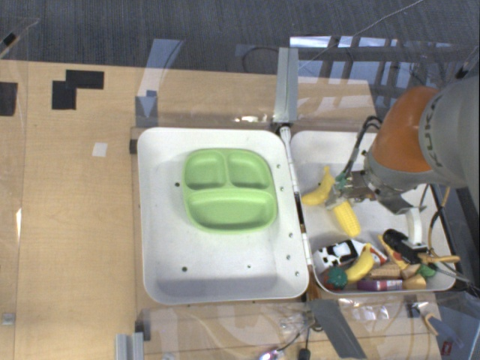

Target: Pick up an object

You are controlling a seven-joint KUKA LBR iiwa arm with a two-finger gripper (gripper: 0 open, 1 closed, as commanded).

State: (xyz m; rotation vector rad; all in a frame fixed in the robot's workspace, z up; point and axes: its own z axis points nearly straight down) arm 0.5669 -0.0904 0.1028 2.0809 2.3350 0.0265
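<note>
My gripper point(349, 191) is low inside the right bin point(315, 150), at the end of the grey arm with the orange band point(405, 137). It sits between a yellow banana point(319, 189) on its left and a yellow corn cob point(346, 217) just below it. The gripper's tip looks close to the top end of the corn cob. Whether it touches either one is unclear.
The front of the right bin holds a pile of toys: a black-and-white cow point(339, 252), a second banana point(363, 262), a green ball point(337, 278), a purple piece point(375, 284) and other food toys. A green divided plate point(229, 190) lies in the left bin point(165, 223).
</note>
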